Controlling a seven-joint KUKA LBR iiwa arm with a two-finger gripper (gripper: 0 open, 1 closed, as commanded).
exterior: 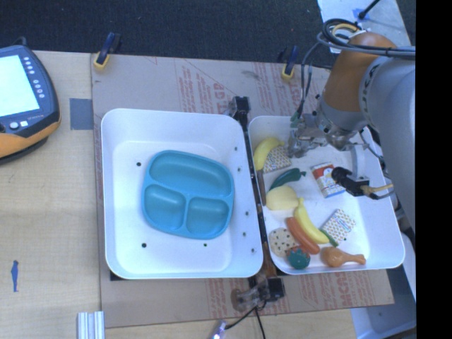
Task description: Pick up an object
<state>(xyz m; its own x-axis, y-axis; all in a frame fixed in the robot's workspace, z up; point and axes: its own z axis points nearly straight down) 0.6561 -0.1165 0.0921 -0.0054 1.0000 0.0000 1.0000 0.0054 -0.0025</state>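
The right bin point(381, 249) holds several toy foods. Among them are a yellow piece point(265, 151), a checkered piece point(277, 160), a green pepper point(286, 177) and a pale yellow lump point(281, 198). There are also a banana point(311, 224), a red-and-white carton point(324, 179), a checkered packet point(339, 224) and an orange drumstick point(343, 258). My gripper point(304, 144) hangs low over the bin's far end, just right of the yellow and checkered pieces. Nothing is seen held in it.
The left bin point(116, 253) holds a blue divided plate point(188, 193). A cookie point(281, 241), a teal toy point(299, 259) and a red sausage point(302, 236) lie at the right bin's near end. A teach pendant point(21, 97) rests at the far left.
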